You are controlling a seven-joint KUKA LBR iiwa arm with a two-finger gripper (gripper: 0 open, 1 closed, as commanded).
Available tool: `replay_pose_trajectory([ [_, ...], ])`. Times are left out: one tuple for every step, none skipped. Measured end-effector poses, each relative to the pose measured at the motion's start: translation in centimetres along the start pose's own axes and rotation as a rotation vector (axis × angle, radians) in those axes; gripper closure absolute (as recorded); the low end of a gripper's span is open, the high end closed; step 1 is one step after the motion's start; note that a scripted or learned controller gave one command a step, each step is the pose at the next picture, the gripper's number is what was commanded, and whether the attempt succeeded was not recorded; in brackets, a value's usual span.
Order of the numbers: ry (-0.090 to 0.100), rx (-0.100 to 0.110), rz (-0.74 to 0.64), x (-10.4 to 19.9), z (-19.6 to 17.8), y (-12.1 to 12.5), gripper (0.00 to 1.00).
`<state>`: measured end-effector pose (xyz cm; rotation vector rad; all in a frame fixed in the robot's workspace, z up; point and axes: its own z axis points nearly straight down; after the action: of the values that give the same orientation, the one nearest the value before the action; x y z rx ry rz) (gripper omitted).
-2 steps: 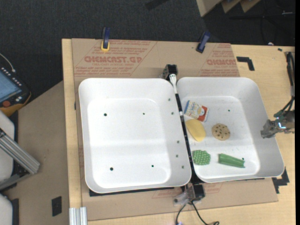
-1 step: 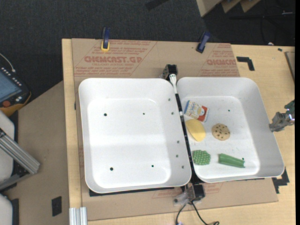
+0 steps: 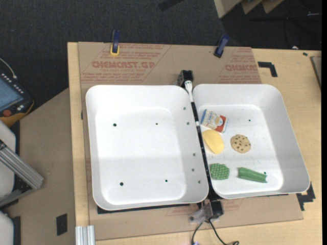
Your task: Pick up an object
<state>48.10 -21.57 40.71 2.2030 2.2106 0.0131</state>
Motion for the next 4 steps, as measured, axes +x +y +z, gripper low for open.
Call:
replay_pose_trajectory([
  [0.012,0.027,0.0,3.7,8.2,-0.3,1.0],
  [0.001,-0.002,0.001,4.2,-13.0,0.2,1.0],
  [0.012,0.032,0.004,5.4,-0.6,-0.2,1.0],
  [0.011,0.027,-0.001,9.9,5.8,-0.3,1.0],
])
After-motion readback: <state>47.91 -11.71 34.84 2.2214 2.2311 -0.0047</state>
